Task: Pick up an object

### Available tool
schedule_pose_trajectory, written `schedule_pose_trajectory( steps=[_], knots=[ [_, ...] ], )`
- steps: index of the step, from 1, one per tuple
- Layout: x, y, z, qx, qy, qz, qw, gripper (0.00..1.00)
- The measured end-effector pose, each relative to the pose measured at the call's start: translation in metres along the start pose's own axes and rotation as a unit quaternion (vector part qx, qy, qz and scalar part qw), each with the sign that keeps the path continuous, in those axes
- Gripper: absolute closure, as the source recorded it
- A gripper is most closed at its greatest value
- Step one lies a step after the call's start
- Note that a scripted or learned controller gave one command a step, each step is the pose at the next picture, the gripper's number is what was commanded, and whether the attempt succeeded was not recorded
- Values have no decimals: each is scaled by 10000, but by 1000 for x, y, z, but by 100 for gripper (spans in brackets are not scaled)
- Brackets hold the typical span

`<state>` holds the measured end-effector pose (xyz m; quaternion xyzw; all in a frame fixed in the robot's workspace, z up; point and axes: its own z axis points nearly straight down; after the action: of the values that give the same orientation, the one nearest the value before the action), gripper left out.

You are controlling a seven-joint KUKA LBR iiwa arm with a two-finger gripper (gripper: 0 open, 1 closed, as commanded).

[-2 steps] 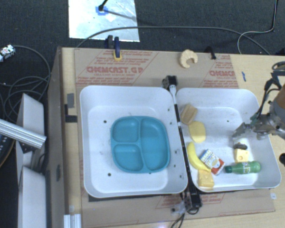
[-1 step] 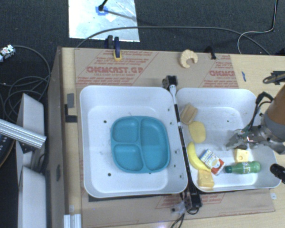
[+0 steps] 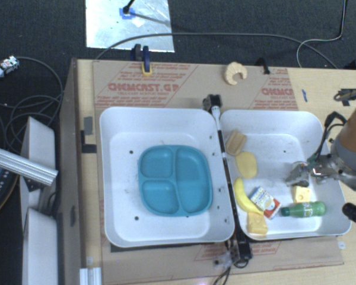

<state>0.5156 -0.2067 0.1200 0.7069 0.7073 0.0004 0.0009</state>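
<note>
Low in the right bin point(image 3: 320, 123), a green bottle point(image 3: 303, 209) lies on its side, long axis running left to right. Just above it sits a yellow cheese wedge point(image 3: 302, 193). The gripper point(image 3: 299, 172) hangs directly above the wedge, toward the frame's right edge; whether it grips anything, I cannot tell.

From my remote station, I saw the divided tray point(image 3: 175, 180) lying in the left bin point(image 3: 115, 135), while the right bin point(image 3: 273, 126) held a banana point(image 3: 243, 197), a carton point(image 3: 264, 200) beside it and a bottle point(image 3: 303, 209) further right. The gripper point(image 3: 301, 172) hung just behind the bottle.
</note>
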Motion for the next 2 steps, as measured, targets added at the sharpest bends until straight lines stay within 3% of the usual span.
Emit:
schedule_pose_trajectory(
  steps=[1,2],
  knots=[
    [0,-7,-29,-4,-1,1,10000,0],
    [56,47,4,0,7,-18,10000,0]
  ],
)
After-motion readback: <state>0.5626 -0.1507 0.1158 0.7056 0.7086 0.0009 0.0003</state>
